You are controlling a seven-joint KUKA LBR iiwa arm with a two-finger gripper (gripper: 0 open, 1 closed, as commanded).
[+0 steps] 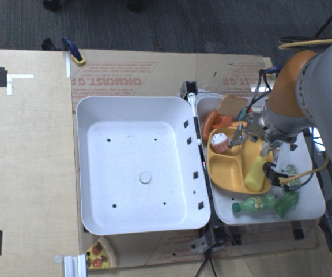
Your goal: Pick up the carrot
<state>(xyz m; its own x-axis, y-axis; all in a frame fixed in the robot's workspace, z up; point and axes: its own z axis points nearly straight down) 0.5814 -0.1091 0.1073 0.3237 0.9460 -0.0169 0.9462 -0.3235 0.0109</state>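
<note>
in the right bin (310, 203), carrot (210, 122) just left of fingers (238, 135)

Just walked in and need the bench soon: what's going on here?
A grey robot arm reaches in from the right, its pincer low over the cluttered right bin, above a yellow divided tray. The carrot lies beside the tray at the bin's left wall. The left bin is not being worked.

The carrot (210, 124), orange-red and tapered, lies slanted in the right bin's (304, 203) far left corner, close against the dividing wall, partly covered by the yellow divided tray (230, 175).
</note>
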